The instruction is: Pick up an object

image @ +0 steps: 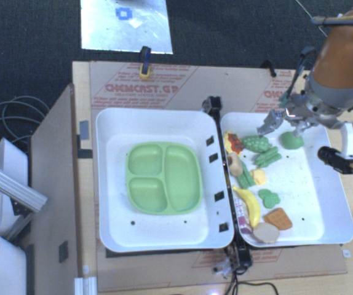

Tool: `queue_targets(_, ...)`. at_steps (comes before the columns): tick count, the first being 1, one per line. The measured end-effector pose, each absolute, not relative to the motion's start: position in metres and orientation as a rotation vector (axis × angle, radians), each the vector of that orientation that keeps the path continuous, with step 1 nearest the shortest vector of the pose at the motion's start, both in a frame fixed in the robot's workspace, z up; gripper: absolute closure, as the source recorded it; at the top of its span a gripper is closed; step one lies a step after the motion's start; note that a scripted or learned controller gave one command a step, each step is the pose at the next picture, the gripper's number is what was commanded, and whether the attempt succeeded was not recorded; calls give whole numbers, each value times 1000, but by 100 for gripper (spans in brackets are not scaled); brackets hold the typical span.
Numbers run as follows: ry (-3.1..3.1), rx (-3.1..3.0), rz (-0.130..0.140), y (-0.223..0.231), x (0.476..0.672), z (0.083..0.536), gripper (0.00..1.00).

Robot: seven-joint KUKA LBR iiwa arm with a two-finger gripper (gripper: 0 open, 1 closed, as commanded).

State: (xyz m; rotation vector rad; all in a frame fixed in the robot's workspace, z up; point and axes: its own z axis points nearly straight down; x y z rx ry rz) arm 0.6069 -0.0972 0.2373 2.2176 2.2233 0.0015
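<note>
Camera view: slanted look down on a surface (182, 82) bearing two shallow white bins side by side.
Left bin (112, 165): holds a light green divided plate (163, 178) with three compartments, lying flat near the bin's middle.
Right bin (330, 214): holds a scatter of toy foods, most of them along its left side.
Arm: grey with an orange band (342, 57), reaching in from the right over the right bin's far end.
Gripper (285, 125): fingers spread apart, pointing down, nothing between them; one finger near a dark green bumpy piece (256, 144), the other just above a round green piece (291, 141).
Other objects, right bin: green pod (267, 158); banana (249, 206); small green piece (269, 196); orange wedge (278, 219); tan round piece (265, 233); pale yellow piece (259, 177).
Beyond the bins: grey metal sheet (126, 17) on dark floor.
</note>
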Motion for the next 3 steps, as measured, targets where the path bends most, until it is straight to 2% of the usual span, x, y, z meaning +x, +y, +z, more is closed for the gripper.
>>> queue_targets(1, 2227, 2227, -8, -93, 575, 138, 0)
queue_targets(2, 2202, 2217, 6, -100, 564, 87, 0)
queue_targets(3, 2214, 2213, 17, -95, 566, 101, 100)
